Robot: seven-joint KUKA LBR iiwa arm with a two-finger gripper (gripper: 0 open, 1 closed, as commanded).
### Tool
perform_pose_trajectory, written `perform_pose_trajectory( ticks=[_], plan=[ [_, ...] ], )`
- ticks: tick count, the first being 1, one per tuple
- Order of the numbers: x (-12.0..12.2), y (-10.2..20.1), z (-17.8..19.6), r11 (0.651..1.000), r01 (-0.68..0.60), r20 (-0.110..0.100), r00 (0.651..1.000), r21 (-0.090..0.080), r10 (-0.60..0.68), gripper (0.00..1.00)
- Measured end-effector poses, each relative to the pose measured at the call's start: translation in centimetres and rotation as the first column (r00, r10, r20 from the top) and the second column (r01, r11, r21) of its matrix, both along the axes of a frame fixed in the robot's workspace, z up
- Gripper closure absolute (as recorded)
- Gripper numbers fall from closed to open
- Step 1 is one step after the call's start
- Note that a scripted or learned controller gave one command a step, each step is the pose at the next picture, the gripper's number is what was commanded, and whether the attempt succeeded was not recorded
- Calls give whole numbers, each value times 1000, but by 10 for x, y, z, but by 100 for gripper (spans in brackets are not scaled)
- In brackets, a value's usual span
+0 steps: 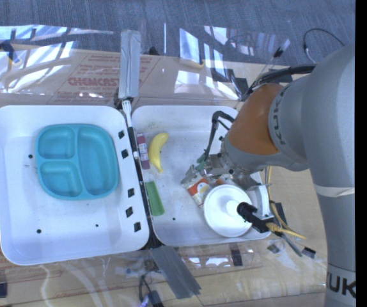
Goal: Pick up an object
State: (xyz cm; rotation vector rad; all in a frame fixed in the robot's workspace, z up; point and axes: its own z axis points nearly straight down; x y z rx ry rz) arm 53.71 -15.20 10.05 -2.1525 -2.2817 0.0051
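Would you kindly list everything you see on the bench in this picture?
left bin: one, white, left of the view
right bin: one, white, beside the left bin
plate: one, teal, three compartments, in the left bin
banana: one, yellow, right bin, near its left wall
stick: one, dark red, right bin, between the banana and the left wall
block: one, green, right bin, along the left wall, below the banana in the view
packet: one, orange and white, middle of the right bin, under the arm's tip
dish: one, white and round, apparently a dish, near side of the right bin
arm: one, grey with an orange band, reaching over the right bin
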Motion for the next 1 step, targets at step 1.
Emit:
perform_pose_trajectory(
  ticks=[1],
  plan=[
    [38,19,137,996,86,5,996,-1,-86,100]
  ],
)
